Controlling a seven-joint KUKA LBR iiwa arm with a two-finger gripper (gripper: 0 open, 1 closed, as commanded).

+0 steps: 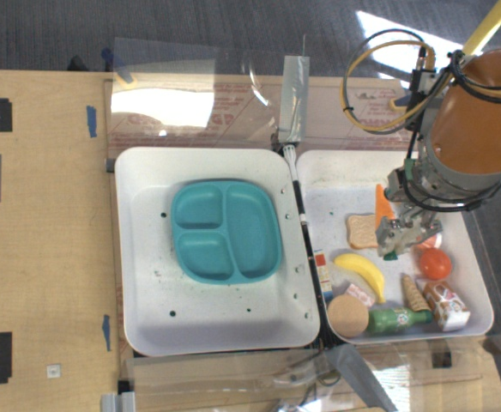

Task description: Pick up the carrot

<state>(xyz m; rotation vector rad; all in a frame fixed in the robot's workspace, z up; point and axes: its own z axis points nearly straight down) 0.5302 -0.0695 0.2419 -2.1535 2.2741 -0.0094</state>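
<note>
The carrot (382,204) is a short orange stick lying near the back of the right bin (336,174), its right side partly hidden by the arm. My gripper (402,236) hangs just right of and slightly in front of the carrot, over the bin floor between a toast slice (363,230) and a red tomato (436,264). The grey wrist and orange band above cover much of the gripper. Nothing visibly hangs from it.
A banana (362,273), a tan round bun (347,314), a green bottle (401,319), a cone (413,292) and a red-white packet (446,304) crowd the right bin's front. The left bin (139,187) holds a teal divided plate (226,230).
</note>
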